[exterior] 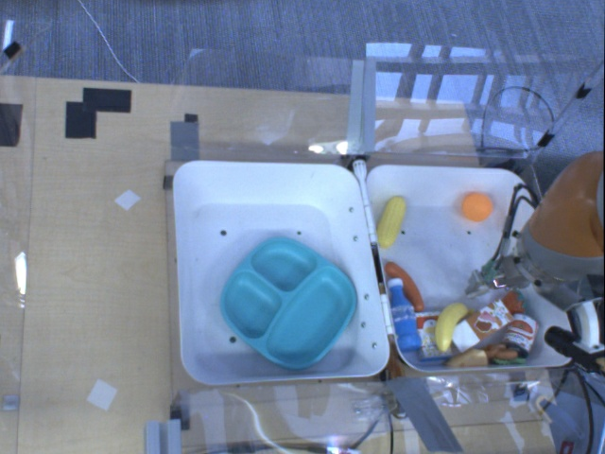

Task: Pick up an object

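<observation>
On the pale wooden tabletop (85, 282) two shallow white bins sit side by side, their inner rims touching. The left bin (203, 253) holds a turquoise plastic plate with three compartments (288, 301), lying flat toward its near half. The right bin (430, 244) carries the loose objects: a yellow corn-shaped toy (391, 220) near its far left, long axis running far to near with a slight tilt; a small orange ball (477, 206) well apart toward the far right; a red sausage-shaped piece (404, 285) lying diagonally beside a blue bottle with a white label (404, 318), whose long axis runs along the left wall; a yellow banana (451, 325) slanting up to the right; and a heap of packets and small food toys (496, 337) in the near right corner. No label writing can be read. The gripper (494, 274) hangs over the right part of this bin just above the heap; whether its fingers are apart or together I cannot tell
</observation>
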### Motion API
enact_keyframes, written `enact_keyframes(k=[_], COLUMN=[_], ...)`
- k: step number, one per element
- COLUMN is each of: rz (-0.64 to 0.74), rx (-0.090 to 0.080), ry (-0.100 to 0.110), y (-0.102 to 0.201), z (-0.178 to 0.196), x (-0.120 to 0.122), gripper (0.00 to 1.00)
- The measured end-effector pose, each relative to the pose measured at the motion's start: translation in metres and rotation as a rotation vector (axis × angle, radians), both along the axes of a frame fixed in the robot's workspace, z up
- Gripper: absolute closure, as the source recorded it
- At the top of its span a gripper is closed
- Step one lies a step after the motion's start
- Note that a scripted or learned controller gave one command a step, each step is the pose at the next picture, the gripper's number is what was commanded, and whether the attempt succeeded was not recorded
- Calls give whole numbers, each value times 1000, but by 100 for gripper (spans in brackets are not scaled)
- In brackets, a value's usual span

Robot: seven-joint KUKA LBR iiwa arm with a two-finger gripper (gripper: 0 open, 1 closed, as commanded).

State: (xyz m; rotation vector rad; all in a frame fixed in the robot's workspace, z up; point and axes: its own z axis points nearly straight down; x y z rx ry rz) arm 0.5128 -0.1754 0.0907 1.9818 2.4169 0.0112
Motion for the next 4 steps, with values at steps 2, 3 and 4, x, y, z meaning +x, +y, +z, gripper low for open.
enact_keyframes(k=[2, 3, 4], rz=[232, 305, 380], rx=[-4, -4, 0], ry=[0, -1, 12], y=[12, 69, 59], z=[-1, 0, 9], x=[-1, -20, -17], gripper=[0, 0, 0])
